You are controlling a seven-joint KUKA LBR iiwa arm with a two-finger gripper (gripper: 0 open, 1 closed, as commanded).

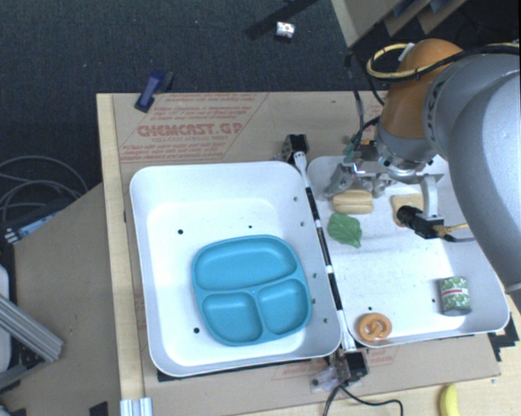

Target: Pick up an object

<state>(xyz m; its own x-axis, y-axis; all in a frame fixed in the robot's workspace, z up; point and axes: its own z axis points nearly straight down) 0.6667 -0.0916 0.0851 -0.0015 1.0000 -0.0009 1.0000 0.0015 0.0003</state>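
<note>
While the grey arm [488, 127] reaches in from the right with its orange band [414, 87] over the far end of the right bin [417, 283], the hand [362, 180] hangs low above the bin's far left corner. How far it is open cannot be told from this slant, and nothing can be made out between its fingers. Just beneath it lies a pale tan bread-like piece [354, 201], and just in front of that a green leafy piece [346, 229] rests near the bin's left wall. A small green can [454, 294] stands near the right edge, and an orange pretzel-like ring [374, 327] sits in the near left corner. The left bin [158, 206] holds a blue divided tray [250, 288]. Both bins rest side by side on the bench [194, 128].
</note>
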